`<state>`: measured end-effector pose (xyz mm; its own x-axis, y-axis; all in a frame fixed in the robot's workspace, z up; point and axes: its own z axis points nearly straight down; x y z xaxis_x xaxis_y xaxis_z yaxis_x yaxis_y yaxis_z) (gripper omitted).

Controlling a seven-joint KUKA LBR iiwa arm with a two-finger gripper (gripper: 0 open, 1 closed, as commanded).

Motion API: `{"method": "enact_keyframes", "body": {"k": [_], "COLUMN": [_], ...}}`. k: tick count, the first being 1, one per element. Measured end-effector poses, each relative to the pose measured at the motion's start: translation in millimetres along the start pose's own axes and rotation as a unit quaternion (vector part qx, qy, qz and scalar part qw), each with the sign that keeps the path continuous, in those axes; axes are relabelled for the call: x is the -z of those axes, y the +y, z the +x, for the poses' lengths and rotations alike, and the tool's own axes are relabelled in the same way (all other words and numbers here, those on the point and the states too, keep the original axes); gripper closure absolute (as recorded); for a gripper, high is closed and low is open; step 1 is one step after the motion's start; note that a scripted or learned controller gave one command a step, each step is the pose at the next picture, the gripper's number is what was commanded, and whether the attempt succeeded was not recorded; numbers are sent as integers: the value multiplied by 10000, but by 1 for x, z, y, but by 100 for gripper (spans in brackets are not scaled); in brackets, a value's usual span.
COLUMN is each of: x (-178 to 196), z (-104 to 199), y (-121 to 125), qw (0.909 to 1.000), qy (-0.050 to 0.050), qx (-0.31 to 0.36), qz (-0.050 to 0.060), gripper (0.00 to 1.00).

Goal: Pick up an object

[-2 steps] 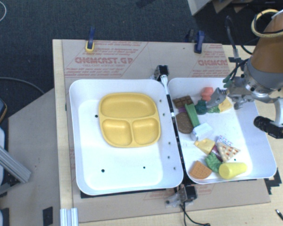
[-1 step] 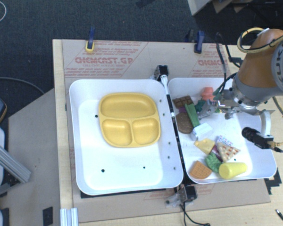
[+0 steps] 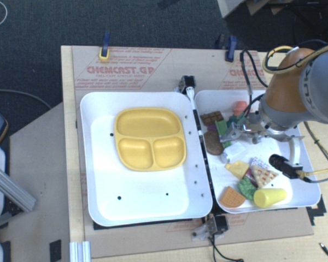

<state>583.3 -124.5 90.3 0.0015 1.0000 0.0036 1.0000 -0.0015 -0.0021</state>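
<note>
My gripper (image 3: 233, 132) hangs low over the back left part of the right bin (image 3: 309, 196), reaching in from the right. It sits right beside a green piece (image 3: 222, 126) and just above a brown oval piece (image 3: 213, 142). A brown chocolate bar (image 3: 211, 117) lies behind them, and a salmon piece (image 3: 239, 107) sits at the back, partly hidden by the wrist. Whether anything is between the fingers is hidden from view.
The front of the right bin holds a yellow cheese wedge (image 3: 238, 169), a pizza slice (image 3: 261, 174), a green broccoli (image 3: 246, 188), a yellow cylinder (image 3: 270, 196) and an orange cookie (image 3: 232, 198). The left bin (image 3: 98, 201) bears a yellow divided plate (image 3: 150, 137).
</note>
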Motion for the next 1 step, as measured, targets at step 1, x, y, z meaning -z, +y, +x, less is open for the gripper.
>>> {"method": "enact_keyframes", "body": {"k": [1], "x": [0], "z": [0], "y": [3], "qw": [10000], "qy": [-6], "qx": [6], "qz": [-33], "gripper": [0]}}
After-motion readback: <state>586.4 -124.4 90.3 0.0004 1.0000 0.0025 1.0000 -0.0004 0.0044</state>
